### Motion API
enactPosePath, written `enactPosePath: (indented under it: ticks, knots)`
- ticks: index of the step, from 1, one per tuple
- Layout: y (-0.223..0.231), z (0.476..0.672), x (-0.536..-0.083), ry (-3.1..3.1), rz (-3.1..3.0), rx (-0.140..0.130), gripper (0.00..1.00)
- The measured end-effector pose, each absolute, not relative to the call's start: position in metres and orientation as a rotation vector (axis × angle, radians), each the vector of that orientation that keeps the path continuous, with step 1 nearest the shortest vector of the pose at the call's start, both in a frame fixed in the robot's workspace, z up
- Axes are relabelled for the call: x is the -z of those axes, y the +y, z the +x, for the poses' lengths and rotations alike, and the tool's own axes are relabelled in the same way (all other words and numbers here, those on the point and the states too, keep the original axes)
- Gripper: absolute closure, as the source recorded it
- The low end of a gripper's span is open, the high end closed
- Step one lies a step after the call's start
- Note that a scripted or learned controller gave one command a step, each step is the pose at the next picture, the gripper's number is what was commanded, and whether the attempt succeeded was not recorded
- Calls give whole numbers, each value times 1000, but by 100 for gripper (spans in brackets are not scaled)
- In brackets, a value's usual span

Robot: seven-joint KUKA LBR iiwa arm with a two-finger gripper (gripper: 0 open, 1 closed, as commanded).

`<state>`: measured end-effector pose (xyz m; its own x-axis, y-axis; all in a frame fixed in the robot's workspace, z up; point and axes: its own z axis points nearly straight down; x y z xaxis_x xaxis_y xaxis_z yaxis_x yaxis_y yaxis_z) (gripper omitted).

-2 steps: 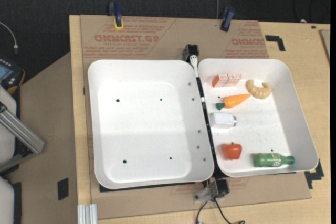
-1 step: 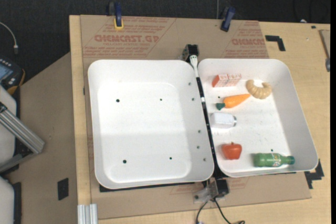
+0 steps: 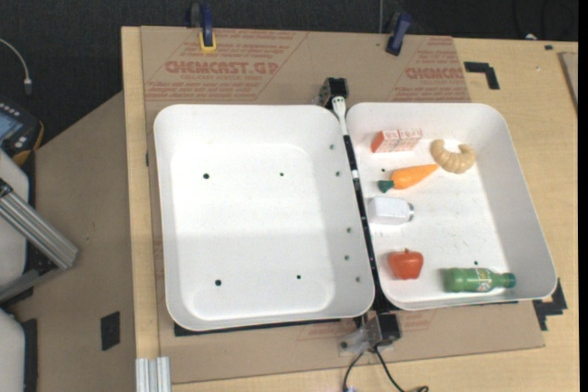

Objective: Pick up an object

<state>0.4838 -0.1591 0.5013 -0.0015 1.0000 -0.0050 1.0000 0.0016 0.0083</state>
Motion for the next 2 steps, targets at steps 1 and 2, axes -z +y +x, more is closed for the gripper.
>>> enactPosePath:
  ticks: [1,2]
  knots:
    - [-227,479,-481,2216,2227,4,100]
    - [-224,479,-482,2220,2221,1,0]
